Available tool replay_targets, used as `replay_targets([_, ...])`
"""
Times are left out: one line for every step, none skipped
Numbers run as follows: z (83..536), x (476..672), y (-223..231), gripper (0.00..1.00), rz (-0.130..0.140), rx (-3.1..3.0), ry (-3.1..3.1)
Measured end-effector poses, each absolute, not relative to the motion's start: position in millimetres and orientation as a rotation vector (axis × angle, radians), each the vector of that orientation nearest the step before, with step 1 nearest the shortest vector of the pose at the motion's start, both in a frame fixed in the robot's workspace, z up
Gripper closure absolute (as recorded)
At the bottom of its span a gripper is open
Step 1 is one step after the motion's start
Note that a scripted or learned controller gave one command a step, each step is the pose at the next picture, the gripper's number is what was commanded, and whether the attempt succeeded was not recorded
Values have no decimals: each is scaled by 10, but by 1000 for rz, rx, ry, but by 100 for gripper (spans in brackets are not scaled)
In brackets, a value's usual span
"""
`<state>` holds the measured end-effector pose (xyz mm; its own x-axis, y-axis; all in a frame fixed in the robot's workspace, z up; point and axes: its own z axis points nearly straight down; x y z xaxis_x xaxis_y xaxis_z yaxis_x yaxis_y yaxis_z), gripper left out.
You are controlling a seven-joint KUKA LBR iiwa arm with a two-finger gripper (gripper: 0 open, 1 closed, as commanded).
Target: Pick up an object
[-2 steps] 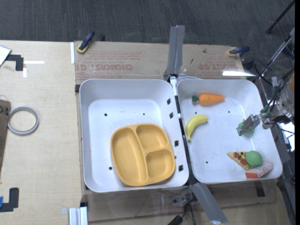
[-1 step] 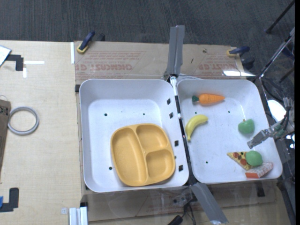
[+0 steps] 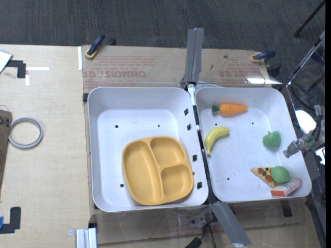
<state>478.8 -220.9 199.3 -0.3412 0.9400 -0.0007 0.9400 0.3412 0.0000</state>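
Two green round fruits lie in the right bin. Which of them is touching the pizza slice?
The lower green fruit, near the bin's front corner, touches the pizza slice beside it. The other green fruit lies alone, higher up by the right wall.

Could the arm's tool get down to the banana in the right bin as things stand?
Probably yes. The banana lies alone on bare bin floor, apart from the carrot, and the tool sits at the bin's right rim with nothing between.
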Motion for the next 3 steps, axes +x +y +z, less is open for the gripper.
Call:
replay_targets([4375,4944,-2061,100,-3,1717,2629])
replay_targets([4416,5257,-2153,100,-2,1132,2927])
replay_targets([4408,5795,-2219,100,-3,1731,2619])
